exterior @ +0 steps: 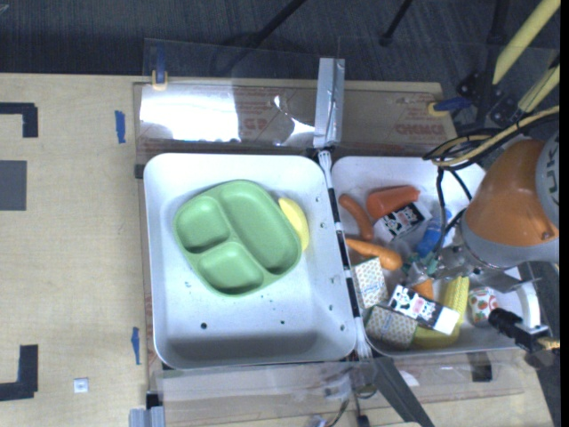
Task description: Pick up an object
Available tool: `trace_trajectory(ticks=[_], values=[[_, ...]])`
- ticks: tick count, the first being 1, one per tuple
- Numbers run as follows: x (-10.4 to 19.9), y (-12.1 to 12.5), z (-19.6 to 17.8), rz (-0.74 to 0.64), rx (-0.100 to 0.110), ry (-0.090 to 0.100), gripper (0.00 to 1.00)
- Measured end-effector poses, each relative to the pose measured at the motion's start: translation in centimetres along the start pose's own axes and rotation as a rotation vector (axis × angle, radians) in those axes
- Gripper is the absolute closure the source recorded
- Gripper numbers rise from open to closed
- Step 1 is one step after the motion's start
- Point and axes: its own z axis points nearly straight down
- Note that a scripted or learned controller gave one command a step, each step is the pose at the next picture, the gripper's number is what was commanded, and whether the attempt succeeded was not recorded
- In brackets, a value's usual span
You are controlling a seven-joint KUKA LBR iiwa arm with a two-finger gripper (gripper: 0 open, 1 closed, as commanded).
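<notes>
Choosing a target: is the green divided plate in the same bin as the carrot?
No, the green divided plate lies in the left bin; the carrot lies in the right bin.

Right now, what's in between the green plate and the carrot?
In the camera view, a yellow banana-like piece sits beside the green plate, then the bins' rims, then the carrot.

No legible text found; red print on brown cardboard panel (418, 118) behind bins was too blurred.
</notes>
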Motion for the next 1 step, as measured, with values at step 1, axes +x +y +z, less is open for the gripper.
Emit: trace_trajectory(ticks=[1], values=[[6.33, 5.75, -8.63, 0.199, 0.012, 0.006, 1.0]])
